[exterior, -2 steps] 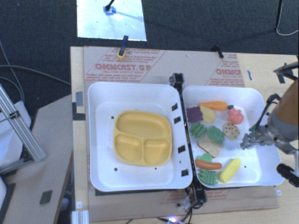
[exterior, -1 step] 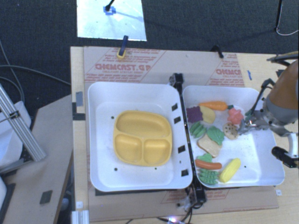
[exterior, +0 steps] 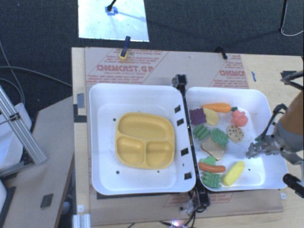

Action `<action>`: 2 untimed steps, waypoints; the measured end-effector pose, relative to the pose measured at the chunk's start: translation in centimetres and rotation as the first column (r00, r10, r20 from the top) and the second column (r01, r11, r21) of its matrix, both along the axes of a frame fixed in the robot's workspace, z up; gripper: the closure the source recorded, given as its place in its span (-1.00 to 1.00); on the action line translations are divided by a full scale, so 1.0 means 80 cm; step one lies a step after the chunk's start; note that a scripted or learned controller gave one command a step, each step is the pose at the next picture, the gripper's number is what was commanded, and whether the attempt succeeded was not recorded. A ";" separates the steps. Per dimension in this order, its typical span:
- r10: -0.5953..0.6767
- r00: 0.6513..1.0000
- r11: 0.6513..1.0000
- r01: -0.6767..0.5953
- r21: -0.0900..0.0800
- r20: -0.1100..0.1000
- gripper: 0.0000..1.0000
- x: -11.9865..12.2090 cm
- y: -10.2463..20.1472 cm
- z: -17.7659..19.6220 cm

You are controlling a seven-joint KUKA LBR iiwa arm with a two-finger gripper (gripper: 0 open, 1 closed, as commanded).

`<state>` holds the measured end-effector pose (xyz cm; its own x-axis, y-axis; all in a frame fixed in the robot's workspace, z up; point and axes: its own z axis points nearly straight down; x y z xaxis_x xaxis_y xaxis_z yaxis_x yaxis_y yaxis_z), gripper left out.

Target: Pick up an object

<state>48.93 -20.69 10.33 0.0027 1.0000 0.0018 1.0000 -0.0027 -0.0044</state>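
Toy foods (exterior: 219, 141) lie near the seemingly empty hand (exterior: 253, 150).

bins (exterior: 137, 91): glossy white plastic | tray (exterior: 144, 140): matt yellow plastic | bench (exterior: 156, 63): printed cardboard

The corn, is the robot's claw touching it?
Apart. The camera view shows bare white bin floor between the gripper and the corn, which lies lower left of it.
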 end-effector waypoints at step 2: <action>-0.001 1.000 1.000 0.001 0.000 -0.001 1.00 -0.009 0.000 0.071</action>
<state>48.22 -20.70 16.01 0.0035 1.0000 0.0021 1.0000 -0.0035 -0.0051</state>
